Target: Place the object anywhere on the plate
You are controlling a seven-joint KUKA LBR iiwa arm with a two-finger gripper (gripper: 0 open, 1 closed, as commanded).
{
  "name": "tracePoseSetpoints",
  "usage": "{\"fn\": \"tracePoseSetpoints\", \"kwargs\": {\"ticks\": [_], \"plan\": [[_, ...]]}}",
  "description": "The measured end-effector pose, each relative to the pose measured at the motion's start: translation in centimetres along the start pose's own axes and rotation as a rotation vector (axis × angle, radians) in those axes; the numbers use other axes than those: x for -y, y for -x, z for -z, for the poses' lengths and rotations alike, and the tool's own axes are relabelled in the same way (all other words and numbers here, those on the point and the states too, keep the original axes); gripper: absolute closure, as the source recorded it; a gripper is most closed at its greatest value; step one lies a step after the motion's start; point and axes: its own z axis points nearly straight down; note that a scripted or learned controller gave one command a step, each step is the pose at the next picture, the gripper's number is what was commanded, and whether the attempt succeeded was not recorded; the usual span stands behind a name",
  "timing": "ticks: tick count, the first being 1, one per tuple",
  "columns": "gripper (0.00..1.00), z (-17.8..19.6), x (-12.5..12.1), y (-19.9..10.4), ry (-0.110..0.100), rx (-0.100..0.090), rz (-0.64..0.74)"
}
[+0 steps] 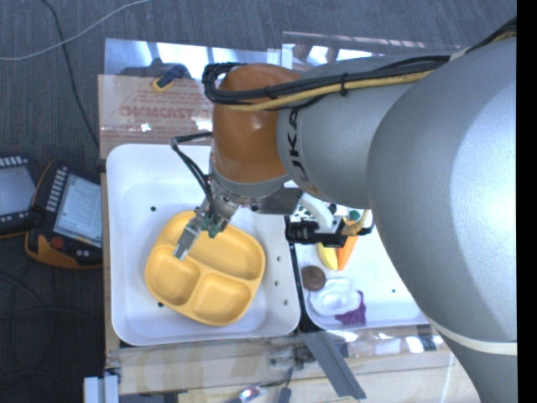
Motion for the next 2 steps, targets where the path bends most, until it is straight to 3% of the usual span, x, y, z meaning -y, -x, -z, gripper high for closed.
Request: {"fn": "tracePoseSetpoints", "kwargs": {"ticks": [1, 2], "plan": [[0.0, -8.2, 1.8, -4.8, 0.015, 0.01, 0.042], [0.0, -9.1, -2.3, -2.9, 0.01, 0.005, -0.143]]}}
